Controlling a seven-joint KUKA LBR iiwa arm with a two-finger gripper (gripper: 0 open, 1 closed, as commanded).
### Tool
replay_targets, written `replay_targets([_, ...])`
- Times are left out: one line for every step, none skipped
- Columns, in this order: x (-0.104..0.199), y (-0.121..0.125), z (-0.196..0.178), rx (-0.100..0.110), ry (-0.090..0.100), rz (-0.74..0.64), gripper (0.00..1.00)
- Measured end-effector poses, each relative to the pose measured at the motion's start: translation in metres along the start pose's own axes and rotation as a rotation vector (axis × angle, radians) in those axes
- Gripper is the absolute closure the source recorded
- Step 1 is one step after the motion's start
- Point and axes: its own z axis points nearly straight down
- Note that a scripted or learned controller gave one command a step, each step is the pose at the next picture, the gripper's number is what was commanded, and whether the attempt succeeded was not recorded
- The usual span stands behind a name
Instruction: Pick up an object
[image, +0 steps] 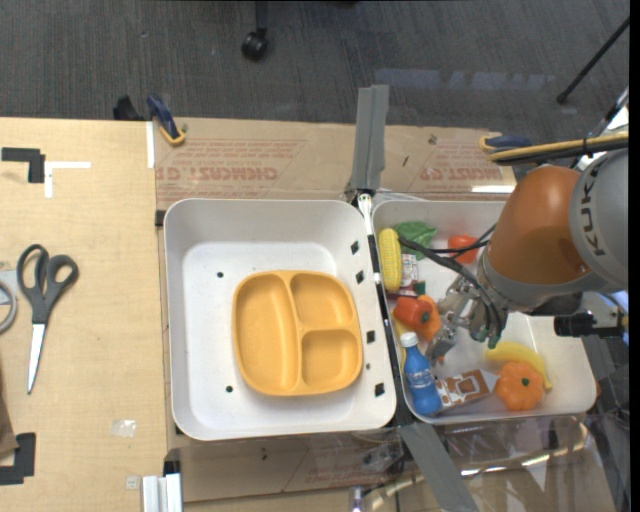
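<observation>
My gripper (462, 322) hangs low in the right bin (570, 400), under the orange wrist band. It is just right of an orange pepper-like toy (418, 315) and above a blue bottle (419, 376) and a brown packet (466, 388). A banana (518, 354) and a small orange pumpkin (520, 387) lie to its right. A yellow corn cob (389, 257), a green toy (416, 235) and a red piece (460, 242) lie toward the bin's far left. I see no object held in the gripper.
The left bin (190, 300) holds a yellow divided plate (297, 330). Scissors (40, 290) lie on the wooden bench at far left. A grey divider bar (368, 140) rises between the bins at the back, over cardboard.
</observation>
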Motion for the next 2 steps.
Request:
replay_targets([0.0100,-0.0091,0.0010,0.001,0.003,0.308,0.00])
replay_targets([0.0085,-0.0094,-0.0081,0.002,0.000,0.307,1.00])
